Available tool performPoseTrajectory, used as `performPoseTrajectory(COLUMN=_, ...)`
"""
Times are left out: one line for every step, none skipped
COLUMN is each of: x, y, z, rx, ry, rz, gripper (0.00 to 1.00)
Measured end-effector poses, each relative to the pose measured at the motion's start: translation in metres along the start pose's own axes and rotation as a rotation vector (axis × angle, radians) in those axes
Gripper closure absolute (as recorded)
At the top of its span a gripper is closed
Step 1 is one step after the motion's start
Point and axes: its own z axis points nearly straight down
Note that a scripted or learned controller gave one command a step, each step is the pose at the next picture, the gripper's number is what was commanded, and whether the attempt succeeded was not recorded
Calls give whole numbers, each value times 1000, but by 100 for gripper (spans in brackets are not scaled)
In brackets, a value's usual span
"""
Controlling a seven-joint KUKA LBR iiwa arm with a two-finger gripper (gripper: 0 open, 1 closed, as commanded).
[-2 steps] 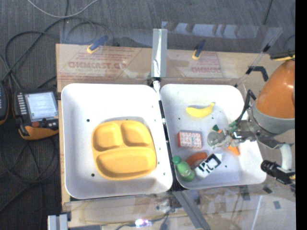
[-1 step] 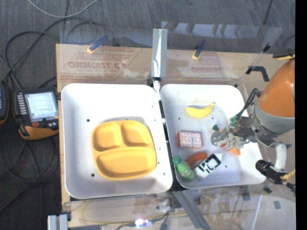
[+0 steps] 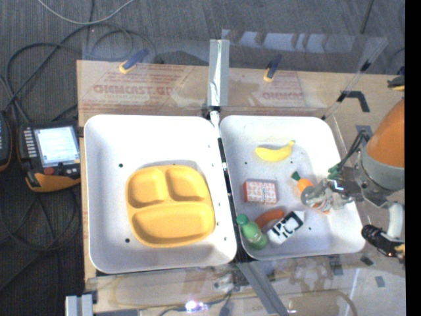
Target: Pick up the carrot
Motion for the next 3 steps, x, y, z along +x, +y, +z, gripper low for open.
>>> performPoseTrajectory(x=34, y=30, z=76, rx=-15, ry=-1, rz=-33, gripper=100)
performPoseTrajectory(x=75, y=-1, z=75, rx=-26, ry=-5, rz=-65, gripper=100)
performPoseTrajectory(x=166, y=-24, z=-15, rx=0, ry=0, rz=164, gripper=100)
